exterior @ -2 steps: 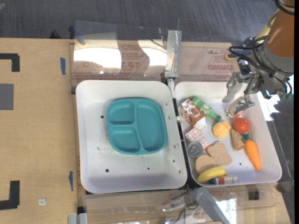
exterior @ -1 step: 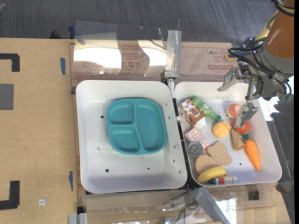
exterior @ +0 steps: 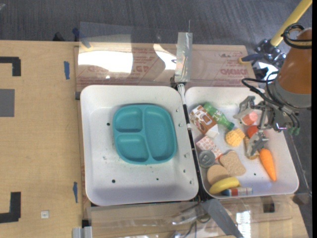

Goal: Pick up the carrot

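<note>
The orange carrot [exterior: 268, 163] lies in the right bin [exterior: 290, 182], near its right wall, with its thick end pointing up the view and its tip toward the front. My gripper [exterior: 257, 144] hangs just left of and above the carrot's thick end, beside a small brown piece. The grey arm with its orange band [exterior: 296, 71] reaches in from the upper right. Cables and the gripper's body hide what is under its tip. The carrot rests on the bin floor, clear of the gripper.
The right bin also holds a green bottle [exterior: 216, 114], a brown carton [exterior: 202, 119], yellow corn [exterior: 235, 137], a red piece [exterior: 252, 131], a bread slice [exterior: 233, 162] and a banana [exterior: 224, 184]. A teal divided plate [exterior: 145, 133] sits in the left bin [exterior: 94, 172].
</note>
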You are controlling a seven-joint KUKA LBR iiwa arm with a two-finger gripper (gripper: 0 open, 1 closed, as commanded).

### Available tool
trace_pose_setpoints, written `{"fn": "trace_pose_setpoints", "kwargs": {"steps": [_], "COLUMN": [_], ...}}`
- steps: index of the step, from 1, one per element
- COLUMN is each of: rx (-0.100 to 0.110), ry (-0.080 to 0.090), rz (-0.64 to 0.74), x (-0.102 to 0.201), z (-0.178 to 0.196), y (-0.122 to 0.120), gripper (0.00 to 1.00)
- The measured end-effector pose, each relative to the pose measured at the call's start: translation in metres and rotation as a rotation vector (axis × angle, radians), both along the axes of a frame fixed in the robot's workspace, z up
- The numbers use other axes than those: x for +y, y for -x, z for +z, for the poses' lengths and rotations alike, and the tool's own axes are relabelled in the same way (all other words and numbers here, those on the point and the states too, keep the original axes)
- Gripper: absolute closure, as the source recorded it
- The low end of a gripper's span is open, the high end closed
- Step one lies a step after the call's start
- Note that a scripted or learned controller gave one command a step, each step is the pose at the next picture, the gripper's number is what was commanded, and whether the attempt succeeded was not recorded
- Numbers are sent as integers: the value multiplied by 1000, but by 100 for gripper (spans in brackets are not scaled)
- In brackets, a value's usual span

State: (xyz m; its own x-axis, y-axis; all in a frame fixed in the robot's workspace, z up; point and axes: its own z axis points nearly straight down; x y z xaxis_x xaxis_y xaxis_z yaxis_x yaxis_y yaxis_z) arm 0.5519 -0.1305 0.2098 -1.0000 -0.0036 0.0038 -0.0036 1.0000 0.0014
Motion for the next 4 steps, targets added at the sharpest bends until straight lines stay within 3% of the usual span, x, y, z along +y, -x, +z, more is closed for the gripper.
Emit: {"fn": "trace_pose_setpoints", "kwargs": {"steps": [1, 2, 3, 4], "rx": [-37, -57, -64, -87], "ry": [7, 6, 12, 16], "rz": [-156, -194, -244, -242], "x": [-39, -51, -41, -42], "z": [-101, -106, -106, -91], "y": [23, 39, 55, 49], "gripper": [0, 0, 0, 100]}}
